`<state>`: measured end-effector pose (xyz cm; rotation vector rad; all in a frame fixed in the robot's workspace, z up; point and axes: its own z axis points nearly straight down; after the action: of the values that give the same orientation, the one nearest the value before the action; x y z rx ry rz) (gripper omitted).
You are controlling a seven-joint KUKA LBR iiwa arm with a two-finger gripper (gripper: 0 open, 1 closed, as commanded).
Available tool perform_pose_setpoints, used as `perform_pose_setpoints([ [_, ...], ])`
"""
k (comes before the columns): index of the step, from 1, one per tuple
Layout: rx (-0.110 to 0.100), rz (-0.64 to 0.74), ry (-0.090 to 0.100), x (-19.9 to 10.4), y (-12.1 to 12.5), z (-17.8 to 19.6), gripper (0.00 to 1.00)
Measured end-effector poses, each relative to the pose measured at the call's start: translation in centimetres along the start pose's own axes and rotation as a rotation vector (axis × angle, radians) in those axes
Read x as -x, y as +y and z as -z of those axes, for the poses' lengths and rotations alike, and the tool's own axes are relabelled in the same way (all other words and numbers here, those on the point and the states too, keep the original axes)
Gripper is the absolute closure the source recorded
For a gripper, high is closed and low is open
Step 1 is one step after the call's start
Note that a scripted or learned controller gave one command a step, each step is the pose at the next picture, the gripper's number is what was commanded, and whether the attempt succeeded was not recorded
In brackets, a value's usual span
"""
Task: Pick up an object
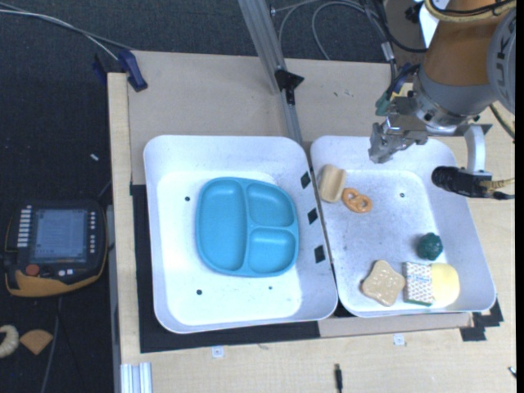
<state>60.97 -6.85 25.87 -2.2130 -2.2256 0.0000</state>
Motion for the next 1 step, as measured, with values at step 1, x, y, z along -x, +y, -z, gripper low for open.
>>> perform_pose_setpoints([
  [1, -0.001, 0.001, 0.001, -5.83, 0.44, -1.46, 1.00],
])
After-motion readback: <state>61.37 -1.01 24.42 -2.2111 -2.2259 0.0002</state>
